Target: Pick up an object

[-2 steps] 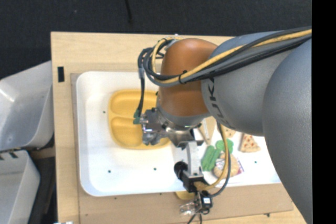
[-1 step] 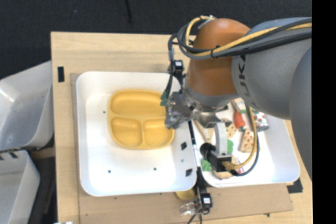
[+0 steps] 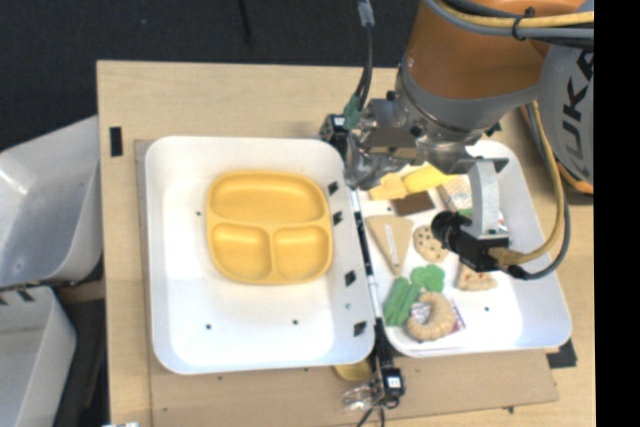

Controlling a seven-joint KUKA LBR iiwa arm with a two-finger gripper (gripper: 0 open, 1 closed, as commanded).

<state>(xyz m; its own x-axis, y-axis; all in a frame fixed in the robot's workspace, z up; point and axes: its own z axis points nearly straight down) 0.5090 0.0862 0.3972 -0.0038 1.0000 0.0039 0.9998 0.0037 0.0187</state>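
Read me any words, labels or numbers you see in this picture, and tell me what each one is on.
"UK": large white letters on the grey arm, cut off at the picture's edge.
The wrapper under the frosted doughnut in the right bin: no print can be made out.
Nothing else legible.

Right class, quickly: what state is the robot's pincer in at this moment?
Pincer: cannot be told; it sits low over the right bin, under the arm's wrist.
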